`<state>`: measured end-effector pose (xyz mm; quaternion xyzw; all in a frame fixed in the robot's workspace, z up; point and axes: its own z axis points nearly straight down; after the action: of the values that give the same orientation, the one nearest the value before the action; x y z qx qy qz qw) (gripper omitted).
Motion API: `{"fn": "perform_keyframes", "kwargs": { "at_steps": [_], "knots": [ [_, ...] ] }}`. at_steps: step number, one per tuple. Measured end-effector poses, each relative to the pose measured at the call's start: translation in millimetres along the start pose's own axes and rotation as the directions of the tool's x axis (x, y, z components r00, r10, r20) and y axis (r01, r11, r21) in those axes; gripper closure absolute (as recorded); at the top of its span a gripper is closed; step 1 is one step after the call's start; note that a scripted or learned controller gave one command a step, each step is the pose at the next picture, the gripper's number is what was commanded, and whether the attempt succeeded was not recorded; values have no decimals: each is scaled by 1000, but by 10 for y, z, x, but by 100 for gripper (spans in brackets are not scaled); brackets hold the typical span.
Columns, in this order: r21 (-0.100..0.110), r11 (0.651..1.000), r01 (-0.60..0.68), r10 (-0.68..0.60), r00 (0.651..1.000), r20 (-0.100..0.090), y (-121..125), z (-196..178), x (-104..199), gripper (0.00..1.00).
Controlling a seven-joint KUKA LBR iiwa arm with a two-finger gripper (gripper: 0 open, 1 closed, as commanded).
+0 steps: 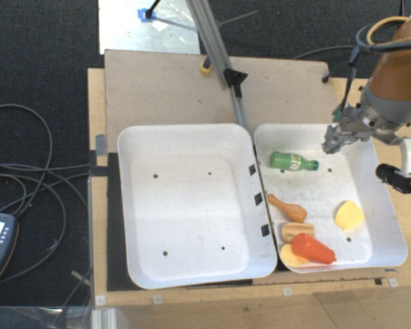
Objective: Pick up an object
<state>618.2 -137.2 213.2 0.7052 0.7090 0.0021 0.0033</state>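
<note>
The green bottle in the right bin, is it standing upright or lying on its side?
Lying on its side. The green bottle shows its whole length along the floor of the right bin, its narrow end pointing toward the arm's side.

A green bottle (294, 161), orange drumstick (288, 208), yellow lemon (349, 216) and red pepper (313, 249) lie in the right bin (387, 211)

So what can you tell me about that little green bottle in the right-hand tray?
The green bottle is small and looks like plastic, with a pale label around its middle. It lies on its side across the far part of the right tray, its narrow neck pointing right. It rests on the tray floor, touching nothing else; the other toy foods lie nearer the front. The gripper hangs just beyond its neck end, not holding it.
</note>
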Motion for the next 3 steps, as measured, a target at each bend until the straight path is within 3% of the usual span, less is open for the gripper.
{"fn": "perform_keyframes", "kwargs": {
  "at_steps": [3],
  "knots": [
    [5,1000,5,-5,1000,-4,254,16,1604,100]
  ]
}}
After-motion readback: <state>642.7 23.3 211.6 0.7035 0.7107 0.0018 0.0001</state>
